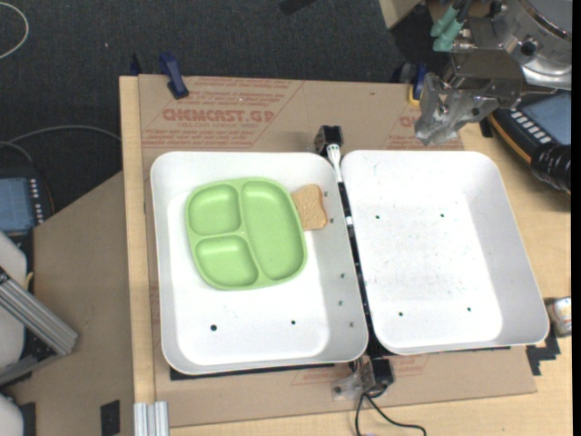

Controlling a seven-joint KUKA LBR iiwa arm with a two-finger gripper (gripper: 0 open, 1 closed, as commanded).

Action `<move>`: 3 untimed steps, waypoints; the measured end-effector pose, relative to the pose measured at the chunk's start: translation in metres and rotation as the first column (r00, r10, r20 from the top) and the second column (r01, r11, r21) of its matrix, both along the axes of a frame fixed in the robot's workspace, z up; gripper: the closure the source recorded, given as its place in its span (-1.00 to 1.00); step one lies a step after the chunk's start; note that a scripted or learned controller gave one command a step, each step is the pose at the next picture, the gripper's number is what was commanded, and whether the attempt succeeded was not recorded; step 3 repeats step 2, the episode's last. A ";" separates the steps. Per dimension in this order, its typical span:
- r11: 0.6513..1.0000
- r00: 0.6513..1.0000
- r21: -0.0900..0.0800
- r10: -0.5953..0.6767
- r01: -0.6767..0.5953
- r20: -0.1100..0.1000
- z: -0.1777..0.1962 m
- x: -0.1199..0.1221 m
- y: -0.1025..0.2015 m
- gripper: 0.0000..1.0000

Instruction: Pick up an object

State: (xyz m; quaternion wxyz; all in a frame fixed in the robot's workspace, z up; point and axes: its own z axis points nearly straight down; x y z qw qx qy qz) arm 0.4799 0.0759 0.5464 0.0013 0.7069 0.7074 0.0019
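My two-finger gripper (436, 123) hangs above the right white bin's (490, 243) far rim; finger spread: cannot tell. Candidates in left white bin (172, 271): green three-compartment plastic plate (243, 234), tan cracker-like piece (311, 207) touching its right edge. Approach step; next calls for crossing leftward, then descending.

Green tray (245, 232) smooth plastic; white bins (250, 348) glossy; bench board (218, 107) matt cardboard.

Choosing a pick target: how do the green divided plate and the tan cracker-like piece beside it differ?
The light green three-compartment plastic plate is far larger than the tan flat cracker-like piece. The plate is rounded and sectioned; the piece is a plain small rectangle. Both lie flat in the left white bin, edges touching.
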 end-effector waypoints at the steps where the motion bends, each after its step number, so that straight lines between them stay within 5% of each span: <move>1: 1.000 1.000 -0.004 -0.001 0.001 -0.021 -0.135 -0.002 0.013 1.00; 3: 1.000 1.000 0.000 0.000 0.000 0.000 -0.107 0.000 0.014 1.00</move>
